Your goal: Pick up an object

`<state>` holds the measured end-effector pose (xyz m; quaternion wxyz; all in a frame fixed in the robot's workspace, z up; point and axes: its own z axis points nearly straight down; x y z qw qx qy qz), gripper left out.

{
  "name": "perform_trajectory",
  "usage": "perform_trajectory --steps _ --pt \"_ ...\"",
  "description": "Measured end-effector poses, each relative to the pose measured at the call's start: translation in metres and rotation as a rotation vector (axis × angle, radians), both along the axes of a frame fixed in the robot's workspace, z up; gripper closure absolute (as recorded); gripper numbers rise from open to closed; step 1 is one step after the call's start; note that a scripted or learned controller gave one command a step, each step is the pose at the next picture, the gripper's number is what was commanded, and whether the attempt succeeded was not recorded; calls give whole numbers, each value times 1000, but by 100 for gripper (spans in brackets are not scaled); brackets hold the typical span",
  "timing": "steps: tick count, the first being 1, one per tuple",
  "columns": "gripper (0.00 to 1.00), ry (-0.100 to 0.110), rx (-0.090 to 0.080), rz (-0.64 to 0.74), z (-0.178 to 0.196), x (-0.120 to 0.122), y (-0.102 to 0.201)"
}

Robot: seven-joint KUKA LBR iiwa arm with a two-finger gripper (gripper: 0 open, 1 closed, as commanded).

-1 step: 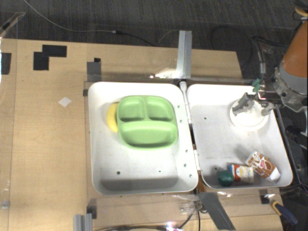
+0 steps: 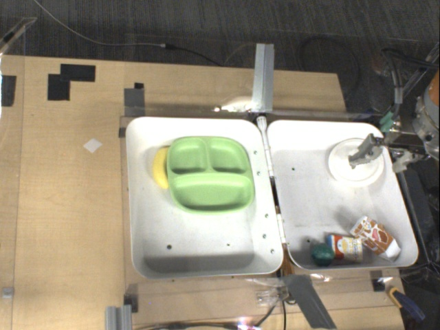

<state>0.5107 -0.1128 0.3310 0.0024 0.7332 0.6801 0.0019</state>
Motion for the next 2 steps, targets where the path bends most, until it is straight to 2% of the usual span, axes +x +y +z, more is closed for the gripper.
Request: perform_trajectory --steps 1,2 --pt "0 2 0 -190 17 -5 -36" --pt "0 2 0 -155 26 4 -19"
